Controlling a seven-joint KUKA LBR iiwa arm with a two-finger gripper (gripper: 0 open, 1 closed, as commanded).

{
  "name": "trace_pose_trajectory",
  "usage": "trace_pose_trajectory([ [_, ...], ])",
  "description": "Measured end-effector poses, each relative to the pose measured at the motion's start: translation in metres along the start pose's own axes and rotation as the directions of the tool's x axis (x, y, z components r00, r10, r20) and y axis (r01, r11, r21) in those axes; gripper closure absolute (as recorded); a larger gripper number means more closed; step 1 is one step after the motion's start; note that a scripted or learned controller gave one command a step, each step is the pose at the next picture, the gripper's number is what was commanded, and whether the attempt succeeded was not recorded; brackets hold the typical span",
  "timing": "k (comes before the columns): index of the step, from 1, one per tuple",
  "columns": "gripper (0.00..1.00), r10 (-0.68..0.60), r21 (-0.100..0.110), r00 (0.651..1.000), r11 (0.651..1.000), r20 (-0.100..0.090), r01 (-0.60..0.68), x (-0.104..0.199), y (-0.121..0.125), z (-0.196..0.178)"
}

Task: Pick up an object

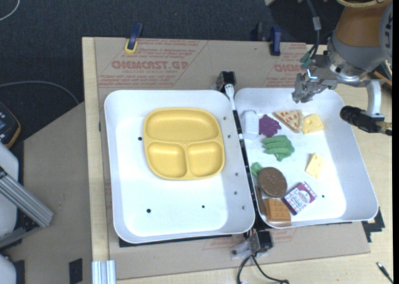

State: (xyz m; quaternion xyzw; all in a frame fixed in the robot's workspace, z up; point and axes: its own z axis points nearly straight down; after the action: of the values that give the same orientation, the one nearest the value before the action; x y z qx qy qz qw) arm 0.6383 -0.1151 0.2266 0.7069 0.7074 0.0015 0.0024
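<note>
Up at the far right corner of the right bin (349, 152), the gripper (303, 94) hangs from the grey wrist of the arm (358, 21), with the orange band just above it — whether it is released or clenched I cannot tell, as the tips are too small and blurred against the bin's rim. Nothing can be made out between them. Just below and slightly left of the gripper lies a triangular pizza slice (288, 119), and touching that slice on its right is a pale yellow cheese block (313, 123). Further left of the gripper and a little lower sits a purple grape cluster (269, 126), with a white piece (250, 121) just beside it against the bin's left wall. Below the grapes lies a green leafy piece (278, 146). Well below the gripper, near the bin's middle, a second yellow cheese wedge (315, 165) lies apart from the others. At the near end of the bin, farthest from the gripper, are a round brown cookie (272, 181), a tan cracker (276, 210) just under it, and a maroon packet (300, 197) beside both. Far to the gripper's left, in the left bin (124, 202), rests a yellow divided tray (184, 142). Both bins sit on the table (181, 65), covered with printed brown board.
</note>
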Motion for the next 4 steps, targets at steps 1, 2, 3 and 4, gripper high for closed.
trace_pose_trajectory([
  [1, 1.00, -0.005, 0.008, 1.000, 1.000, -0.004, 0.005, 0.056, -0.027, 0.000],
  [2, 1.00, -0.007, 0.008, 1.000, 1.000, -0.005, 0.007, 0.118, -0.045, -0.004],
  [3, 1.00, -0.005, 0.009, 1.000, 1.000, -0.004, 0.005, 0.165, -0.070, -0.008],
  [4, 1.00, -0.002, 0.011, 1.000, 1.000, -0.002, 0.002, 0.191, -0.074, 0.013],
])
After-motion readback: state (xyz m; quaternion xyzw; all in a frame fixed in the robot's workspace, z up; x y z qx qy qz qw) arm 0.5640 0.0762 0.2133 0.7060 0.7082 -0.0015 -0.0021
